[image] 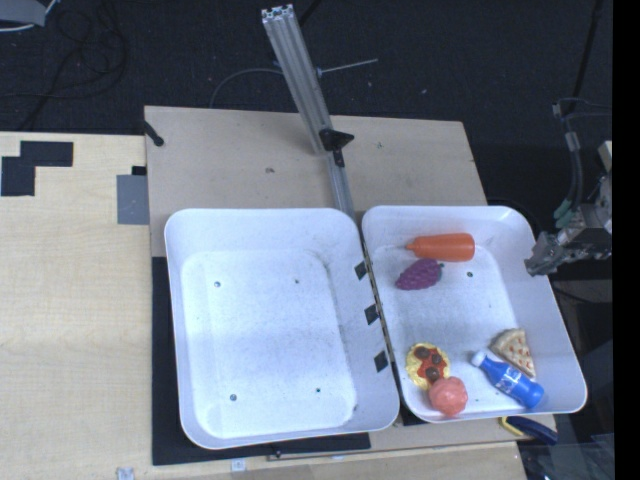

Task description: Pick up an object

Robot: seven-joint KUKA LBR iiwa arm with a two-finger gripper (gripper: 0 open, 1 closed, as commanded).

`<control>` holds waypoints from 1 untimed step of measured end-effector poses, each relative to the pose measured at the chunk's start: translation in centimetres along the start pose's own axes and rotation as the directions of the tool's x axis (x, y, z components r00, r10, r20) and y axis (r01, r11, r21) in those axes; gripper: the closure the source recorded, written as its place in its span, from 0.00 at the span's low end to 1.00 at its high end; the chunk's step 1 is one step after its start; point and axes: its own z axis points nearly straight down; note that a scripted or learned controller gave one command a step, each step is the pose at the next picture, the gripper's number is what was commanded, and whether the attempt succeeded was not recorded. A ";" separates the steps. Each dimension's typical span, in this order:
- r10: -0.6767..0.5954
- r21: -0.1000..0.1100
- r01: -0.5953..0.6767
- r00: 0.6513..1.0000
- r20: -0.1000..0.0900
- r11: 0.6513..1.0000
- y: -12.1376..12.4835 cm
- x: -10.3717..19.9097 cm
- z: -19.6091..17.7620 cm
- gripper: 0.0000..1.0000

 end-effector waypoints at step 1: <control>-0.003 0.003 0.003 1.000 -0.001 1.000 -0.5 4.2 1.2 1.00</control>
